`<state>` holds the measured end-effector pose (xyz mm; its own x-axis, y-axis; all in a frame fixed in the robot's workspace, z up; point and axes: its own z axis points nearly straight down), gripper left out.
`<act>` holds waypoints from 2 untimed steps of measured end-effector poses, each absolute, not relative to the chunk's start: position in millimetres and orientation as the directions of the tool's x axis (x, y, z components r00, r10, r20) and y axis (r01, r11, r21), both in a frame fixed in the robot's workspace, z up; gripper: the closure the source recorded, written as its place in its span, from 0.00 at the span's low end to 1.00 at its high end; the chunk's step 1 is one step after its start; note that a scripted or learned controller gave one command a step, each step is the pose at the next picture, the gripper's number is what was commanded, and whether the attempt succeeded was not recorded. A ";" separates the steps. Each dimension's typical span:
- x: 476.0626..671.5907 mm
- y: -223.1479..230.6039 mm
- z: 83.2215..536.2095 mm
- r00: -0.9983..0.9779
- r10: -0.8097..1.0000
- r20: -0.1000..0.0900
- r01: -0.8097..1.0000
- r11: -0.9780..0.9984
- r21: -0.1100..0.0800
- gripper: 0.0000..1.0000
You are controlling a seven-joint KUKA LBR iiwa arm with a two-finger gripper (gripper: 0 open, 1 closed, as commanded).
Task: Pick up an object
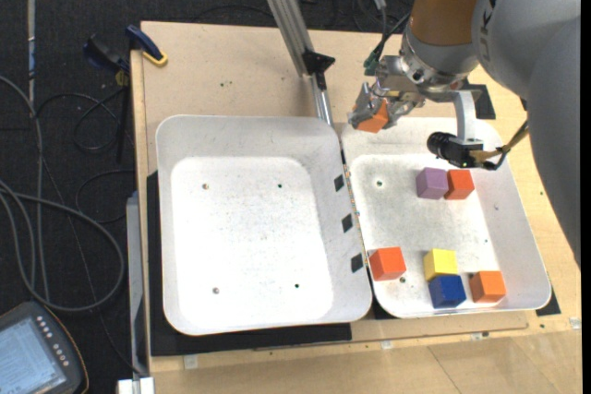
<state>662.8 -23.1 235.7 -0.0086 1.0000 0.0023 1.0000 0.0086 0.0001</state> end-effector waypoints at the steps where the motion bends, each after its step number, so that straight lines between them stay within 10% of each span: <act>1: 670.9 34.5 227.4 -0.008 1.000 0.002 1.000 0.008 0.000 1.00; 2: 677.4 82.1 229.3 -0.008 1.000 0.002 1.000 0.008 0.001 1.00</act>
